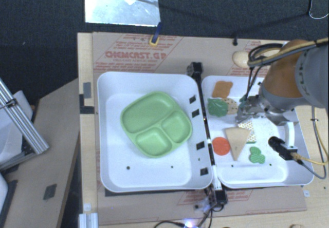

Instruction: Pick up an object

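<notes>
several light, stiff toy foods are lying in the right bin (295, 173); gripper (245, 110) is hovering mid-right over the cracker (247, 130), can't tell its opening; wedge (237, 142) looks easiest to grasp across its flat sides.

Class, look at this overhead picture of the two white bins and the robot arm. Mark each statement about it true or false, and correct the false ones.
1. The green divided plate lies in the left bin. True.
2. The red disc lies in the left bin. False: it lies in the right bin, beside the tan wedge.
3. The arm reaches over the right bin. True.
4. The green plate has one undivided well. False: it has three compartments.
5. An orange-brown toast-like piece lies near the right bin's far edge. True.
</notes>
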Controlling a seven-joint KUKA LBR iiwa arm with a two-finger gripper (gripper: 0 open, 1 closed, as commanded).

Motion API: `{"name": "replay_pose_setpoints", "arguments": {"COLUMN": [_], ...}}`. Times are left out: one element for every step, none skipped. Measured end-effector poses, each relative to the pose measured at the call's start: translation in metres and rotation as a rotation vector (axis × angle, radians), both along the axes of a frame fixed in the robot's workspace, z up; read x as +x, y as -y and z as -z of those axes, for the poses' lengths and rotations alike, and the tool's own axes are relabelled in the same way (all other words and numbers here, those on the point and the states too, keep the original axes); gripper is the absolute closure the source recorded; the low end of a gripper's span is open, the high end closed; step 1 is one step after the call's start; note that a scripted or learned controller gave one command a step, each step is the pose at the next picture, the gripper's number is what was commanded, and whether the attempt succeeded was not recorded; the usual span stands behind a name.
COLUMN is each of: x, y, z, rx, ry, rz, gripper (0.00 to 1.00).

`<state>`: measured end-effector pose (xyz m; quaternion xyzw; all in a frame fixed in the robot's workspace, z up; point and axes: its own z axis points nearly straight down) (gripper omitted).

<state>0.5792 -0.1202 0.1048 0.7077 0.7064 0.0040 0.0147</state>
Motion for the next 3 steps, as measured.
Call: {"name": "replay_pose_setpoints", "arguments": {"x": [-0.003,-0.006,-0.005], "y": [-0.009,-0.012,-0.012], "z": [-0.052,-0.097,-0.121], "rx": [0.015,0.014,0.015], "ry": [-0.021,-0.021,-0.023], "rz": [-0.007,-0.006,-0.007], "gripper": [1.00,1.00,1.00]}}
